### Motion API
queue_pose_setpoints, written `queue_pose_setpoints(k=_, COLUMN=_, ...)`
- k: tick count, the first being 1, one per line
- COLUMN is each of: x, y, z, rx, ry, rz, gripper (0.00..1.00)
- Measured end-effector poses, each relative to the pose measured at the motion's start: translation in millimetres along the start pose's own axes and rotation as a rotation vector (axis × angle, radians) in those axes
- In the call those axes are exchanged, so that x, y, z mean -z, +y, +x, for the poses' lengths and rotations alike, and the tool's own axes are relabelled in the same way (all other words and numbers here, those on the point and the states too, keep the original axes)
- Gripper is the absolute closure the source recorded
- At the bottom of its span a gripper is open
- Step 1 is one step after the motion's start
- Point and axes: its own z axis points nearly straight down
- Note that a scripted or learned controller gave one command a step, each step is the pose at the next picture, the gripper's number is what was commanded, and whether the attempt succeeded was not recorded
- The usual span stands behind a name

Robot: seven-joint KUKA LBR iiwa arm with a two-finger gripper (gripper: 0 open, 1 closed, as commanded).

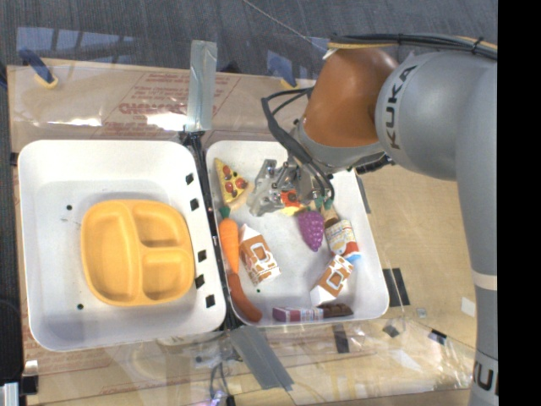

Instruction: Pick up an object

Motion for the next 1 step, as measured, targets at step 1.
queue_pose_setpoints(k=1, x=-36.2, y=-49.9, z=19.6, rx=0.147, ry=0.006, rz=-0.001, gripper=1.00)
